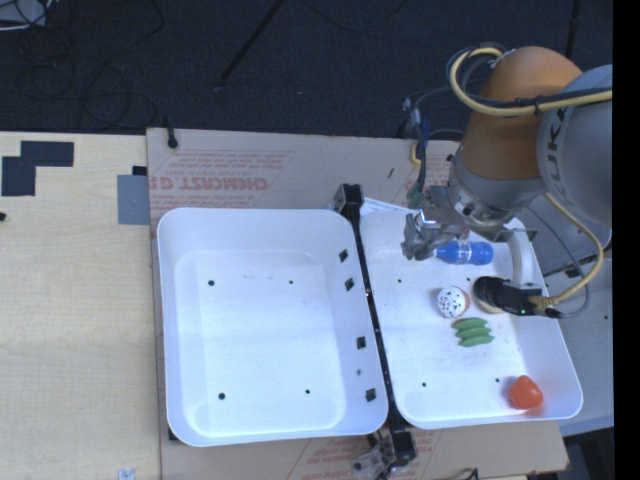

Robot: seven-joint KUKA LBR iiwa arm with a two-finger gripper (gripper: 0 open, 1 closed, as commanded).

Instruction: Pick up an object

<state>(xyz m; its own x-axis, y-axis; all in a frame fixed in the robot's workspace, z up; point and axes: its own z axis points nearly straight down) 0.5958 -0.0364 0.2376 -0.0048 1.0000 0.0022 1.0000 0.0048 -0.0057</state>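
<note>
My gripper hangs over the back of the right bin, its grey fingers pointing down just left of a blue bottle-like object that lies on its side. A white ball with dark dots rests in front of the blue object. Beside the ball lies a green pea pod. A red-orange object sits in the bin's front right corner. Nothing shows between the fingers.
The left bin lies beside the right one, with a black divider strip between them. Both bins rest on cardboard on a wooden bench. The arm's orange band and grey body loom over the right bin's back right.
</note>
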